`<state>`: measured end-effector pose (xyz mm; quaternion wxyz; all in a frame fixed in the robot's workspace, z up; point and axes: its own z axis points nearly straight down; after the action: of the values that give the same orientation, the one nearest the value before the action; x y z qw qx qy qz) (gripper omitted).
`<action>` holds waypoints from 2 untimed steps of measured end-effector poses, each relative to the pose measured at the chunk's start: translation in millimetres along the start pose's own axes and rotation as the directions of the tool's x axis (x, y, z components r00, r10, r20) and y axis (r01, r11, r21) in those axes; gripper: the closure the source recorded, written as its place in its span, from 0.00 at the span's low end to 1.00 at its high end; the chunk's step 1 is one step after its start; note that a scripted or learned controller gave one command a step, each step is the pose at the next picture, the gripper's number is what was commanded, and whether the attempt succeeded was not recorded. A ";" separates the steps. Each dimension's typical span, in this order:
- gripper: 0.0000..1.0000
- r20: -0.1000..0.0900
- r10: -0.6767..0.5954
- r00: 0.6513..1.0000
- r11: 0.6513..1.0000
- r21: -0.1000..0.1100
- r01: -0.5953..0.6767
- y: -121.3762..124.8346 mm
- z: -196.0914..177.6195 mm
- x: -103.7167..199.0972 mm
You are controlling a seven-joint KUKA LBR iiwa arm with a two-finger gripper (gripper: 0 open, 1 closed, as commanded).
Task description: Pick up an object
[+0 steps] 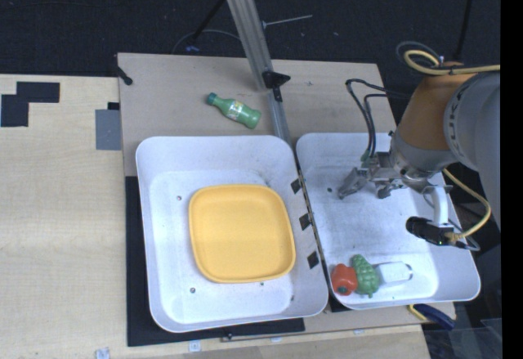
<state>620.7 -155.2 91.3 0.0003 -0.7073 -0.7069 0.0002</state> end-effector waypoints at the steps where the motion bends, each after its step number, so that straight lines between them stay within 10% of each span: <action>1: 1.00 0.000 0.002 1.000 1.000 -0.001 -0.002 0.0 -10.7 -0.9; 2: 1.00 0.001 0.000 1.000 1.000 -0.004 0.000 3.4 -55.9 -8.0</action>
<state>624.2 -163.2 147.2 -0.0014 -0.7072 -0.7070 -0.0008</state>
